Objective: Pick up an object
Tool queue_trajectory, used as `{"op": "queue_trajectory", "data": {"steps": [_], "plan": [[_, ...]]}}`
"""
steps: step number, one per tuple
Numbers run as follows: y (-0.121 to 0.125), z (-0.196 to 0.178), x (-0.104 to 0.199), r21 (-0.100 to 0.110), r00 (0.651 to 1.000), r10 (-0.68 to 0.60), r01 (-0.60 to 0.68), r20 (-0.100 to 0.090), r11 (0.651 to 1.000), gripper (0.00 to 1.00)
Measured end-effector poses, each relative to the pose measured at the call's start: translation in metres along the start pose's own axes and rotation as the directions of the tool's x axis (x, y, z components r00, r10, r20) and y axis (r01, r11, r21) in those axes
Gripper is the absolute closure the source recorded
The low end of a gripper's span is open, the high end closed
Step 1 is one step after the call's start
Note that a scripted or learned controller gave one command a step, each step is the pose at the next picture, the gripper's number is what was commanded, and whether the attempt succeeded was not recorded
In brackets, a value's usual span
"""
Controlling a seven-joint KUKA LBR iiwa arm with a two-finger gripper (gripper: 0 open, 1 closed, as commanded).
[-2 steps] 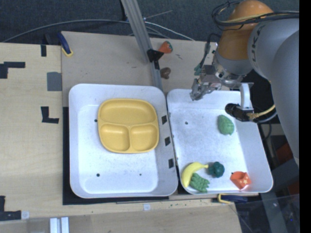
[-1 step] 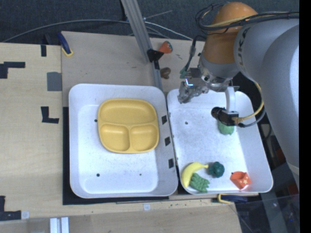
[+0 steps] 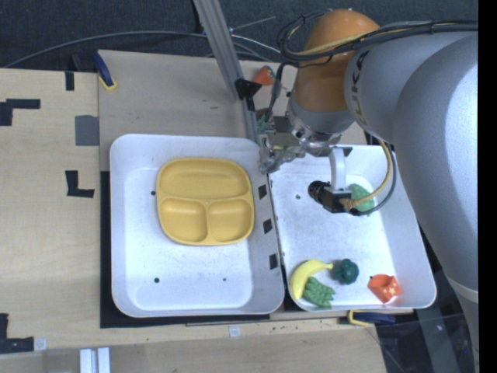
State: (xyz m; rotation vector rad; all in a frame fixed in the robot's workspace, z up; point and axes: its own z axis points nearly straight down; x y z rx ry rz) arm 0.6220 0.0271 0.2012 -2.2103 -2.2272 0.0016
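My gripper (image 3: 271,156) hangs over the far left corner of the right bin (image 3: 404,231), just by the wall between the two bins. No object shows between its tips. In the right bin's near end lie a yellow banana (image 3: 304,272), a light green ridged toy (image 3: 318,292), a dark green round piece (image 3: 346,270) and an orange-red piece (image 3: 384,287). Another green object (image 3: 362,195) lies further back, partly hidden by the wrist's cable. All of these are well apart from the gripper.
A yellow divided plate (image 3: 205,200) lies in the left bin (image 3: 132,239), close to its far side. The grey arm covers the right bin's far right part. A slanted metal bar (image 3: 221,37) rises behind the bins.
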Motion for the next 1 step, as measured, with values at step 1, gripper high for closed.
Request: {"op": "queue_trajectory", "data": {"steps": [1], "plan": [[-0.0166,-0.0161,0.0546,-0.002,1.000,-0.001,0.001,0.000,1.000,1.00]]}}
